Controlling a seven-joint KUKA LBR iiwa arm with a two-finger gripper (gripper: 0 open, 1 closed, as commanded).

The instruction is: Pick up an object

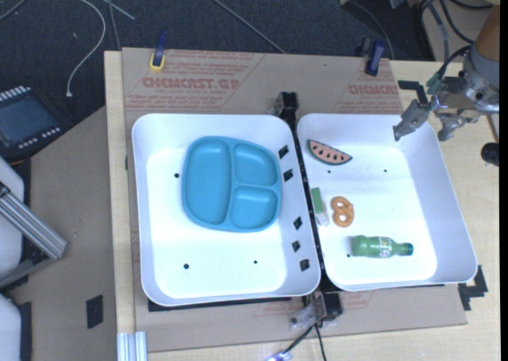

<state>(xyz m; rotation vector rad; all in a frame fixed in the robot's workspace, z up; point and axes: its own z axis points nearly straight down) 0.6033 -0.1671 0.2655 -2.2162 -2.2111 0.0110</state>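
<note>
— So, where do you see the gripper (429, 123)?
— Over the right bin (456, 224), at its far right corner; its fingers stand apart with nothing between them.
— And your objects?
— In that bin: a watermelon slice (329, 152) near the far left, a pretzel (342, 211), a green bottle (381, 247) on its side. A blue divided plate (232, 183) lies in the left bin (159, 256).
</note>
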